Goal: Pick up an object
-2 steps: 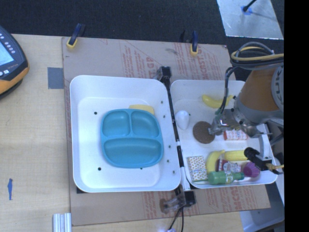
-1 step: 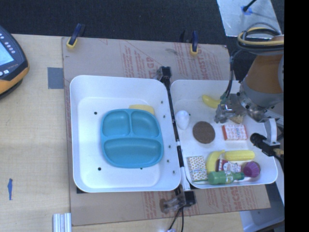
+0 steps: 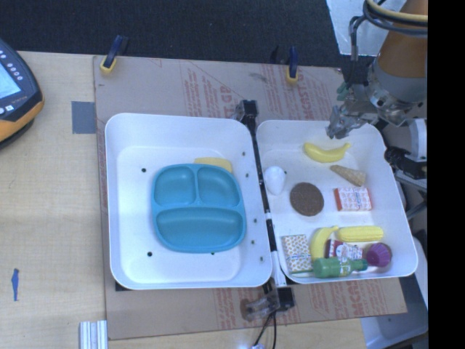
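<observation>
My gripper (image 3: 340,127) hangs over the far edge of the right bin (image 3: 392,158), just above and slightly right of a yellow banana (image 3: 325,151). Nothing shows between its fingers. In the same bin lie a white round piece (image 3: 275,179), a brown round cookie (image 3: 306,198), a cone-shaped wedge (image 3: 349,174), a red and white packet (image 3: 352,198), a corn cob (image 3: 360,233), a second banana (image 3: 320,241), a checkered packet (image 3: 296,252), a green bottle (image 3: 336,267) and a purple item (image 3: 378,254).
The left bin (image 3: 123,195) holds a blue divided plate (image 3: 197,208) with a yellow piece (image 3: 213,164) behind it. Clamps (image 3: 110,55) hold the cardboard base. A yellow and black device (image 3: 14,86) sits at the far left.
</observation>
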You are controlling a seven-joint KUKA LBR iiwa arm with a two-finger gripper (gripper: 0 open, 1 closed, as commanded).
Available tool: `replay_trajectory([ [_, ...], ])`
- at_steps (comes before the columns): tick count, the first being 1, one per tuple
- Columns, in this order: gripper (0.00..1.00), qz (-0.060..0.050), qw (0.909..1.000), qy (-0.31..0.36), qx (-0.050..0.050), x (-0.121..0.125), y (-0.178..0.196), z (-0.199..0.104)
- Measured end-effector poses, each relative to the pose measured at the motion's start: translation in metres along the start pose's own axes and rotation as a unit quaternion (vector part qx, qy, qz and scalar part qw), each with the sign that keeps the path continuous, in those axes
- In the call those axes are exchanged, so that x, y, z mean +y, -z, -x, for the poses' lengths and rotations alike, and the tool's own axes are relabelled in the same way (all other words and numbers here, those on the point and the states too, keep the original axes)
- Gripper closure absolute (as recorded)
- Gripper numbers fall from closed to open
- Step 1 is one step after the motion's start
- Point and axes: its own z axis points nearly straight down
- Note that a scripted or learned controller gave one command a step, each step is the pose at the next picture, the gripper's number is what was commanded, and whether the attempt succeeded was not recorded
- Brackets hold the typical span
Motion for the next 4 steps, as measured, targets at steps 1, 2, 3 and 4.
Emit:
replay_trajectory([
  [1,1.0,-0.008,1.0,-0.005,0.0,-0.022,-0.026,0.093],
  [2,1.0,-0.004,1.0,-0.001,0.0,0.017,-0.006,0.071],
  [3,1.0,-0.004,1.0,0.0,0.001,0.024,0.032,0.032],
  [4,1.0,-0.006,1.0,-0.001,0.001,0.023,0.037,0.013],
])
